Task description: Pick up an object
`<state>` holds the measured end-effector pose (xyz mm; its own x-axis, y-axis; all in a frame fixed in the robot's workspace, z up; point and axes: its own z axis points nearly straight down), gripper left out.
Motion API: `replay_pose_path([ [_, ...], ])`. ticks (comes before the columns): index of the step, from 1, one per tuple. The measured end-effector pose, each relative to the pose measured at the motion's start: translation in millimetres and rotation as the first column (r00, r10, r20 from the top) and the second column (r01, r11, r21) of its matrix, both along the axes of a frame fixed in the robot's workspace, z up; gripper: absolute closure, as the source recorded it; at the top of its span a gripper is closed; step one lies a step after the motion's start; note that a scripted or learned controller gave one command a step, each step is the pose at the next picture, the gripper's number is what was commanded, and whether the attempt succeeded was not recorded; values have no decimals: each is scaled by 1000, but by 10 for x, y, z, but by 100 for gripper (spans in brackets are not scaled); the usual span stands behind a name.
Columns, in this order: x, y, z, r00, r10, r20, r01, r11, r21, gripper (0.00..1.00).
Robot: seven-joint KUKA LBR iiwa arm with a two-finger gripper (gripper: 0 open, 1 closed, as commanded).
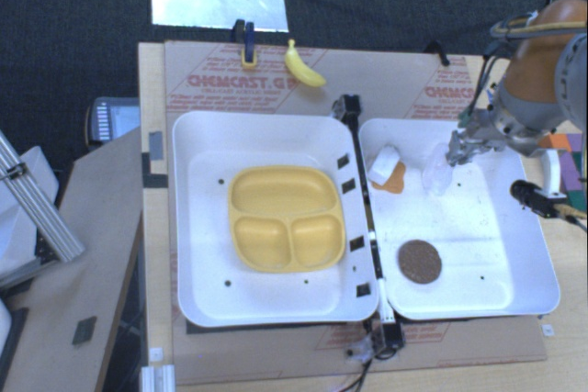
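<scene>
In the right bin (524, 289) lie a brown round disc (420, 261) near the front and a white and orange piece (387, 170) at the back left. A faint clear object (437, 176) sits just right of that piece. My gripper (458, 149) hangs over the back of the right bin, above and slightly right of the clear object. The arm (542, 73) comes in from the right, with its orange band above the wrist. I see nothing held in the gripper.
The left bin (197, 197) holds a yellow divided plate (283, 218). A yellow banana (303, 68) lies on the board behind the bins. A black divider (360, 197) runs between the bins. A black fitting (533, 197) sticks in at the right bin's right rim.
</scene>
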<state>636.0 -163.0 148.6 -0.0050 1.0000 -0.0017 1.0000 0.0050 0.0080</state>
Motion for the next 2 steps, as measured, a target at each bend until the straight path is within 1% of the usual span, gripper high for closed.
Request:
replay_pose_path([
  [1,55,38,645,1000,1,1,-1,1000,-1,100],
  [2,71,36,1083,1000,1,-1,-1,1000,0,100],
])
